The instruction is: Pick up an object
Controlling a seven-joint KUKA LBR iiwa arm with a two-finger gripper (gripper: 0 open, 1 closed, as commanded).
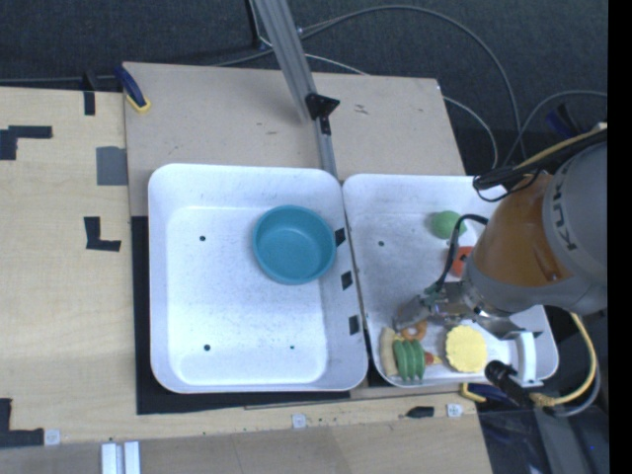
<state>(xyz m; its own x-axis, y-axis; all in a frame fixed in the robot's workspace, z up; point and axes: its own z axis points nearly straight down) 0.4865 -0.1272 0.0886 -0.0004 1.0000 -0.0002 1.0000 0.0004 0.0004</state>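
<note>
Reaching down into the right bin from the right, with the grey arm and its orange band bent over the bin's near right corner. Hanging low, the end effector poised just above a cluster of small things: a green piece lying on a pale one by the near rim, a yellow disc just beside it to the right, a small orange bit right under the metal parts. Sitting farther back in the same bin, a green ball, partly tucked behind the wrist. Resting alone in the left bin, a blue bowl, well apart from the arm. Judging by this, approaching for the grasp, nothing lifted yet and nothing seen between the tips. Not possible to tell whether open or closed, the tips being too small and dark against the clutter. Next, probably needing a settle straight down onto one piece, most likely the green one or the disc, closing squarely without nudging the neighbours, then lifting clear of the rim.
</note>
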